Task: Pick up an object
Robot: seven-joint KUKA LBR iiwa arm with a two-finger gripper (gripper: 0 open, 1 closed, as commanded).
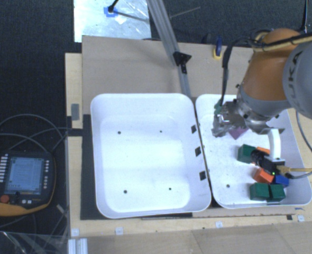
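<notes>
The gripper (226,125) hangs low in the right bin (219,187), just above a purple block (235,133). Green, orange and blue blocks (263,174) sit nearby. It looks ready to grab. Next it must close and lift.

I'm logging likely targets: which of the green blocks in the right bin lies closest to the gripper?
The lone green block just below the gripper, beside an orange piece. The other green blocks sit together at the right bin's near corner, farther away.

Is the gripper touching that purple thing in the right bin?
Cannot tell. In the camera view the gripper overlaps the purple object's upper edge, so neither contact nor gap shows plainly.
</notes>
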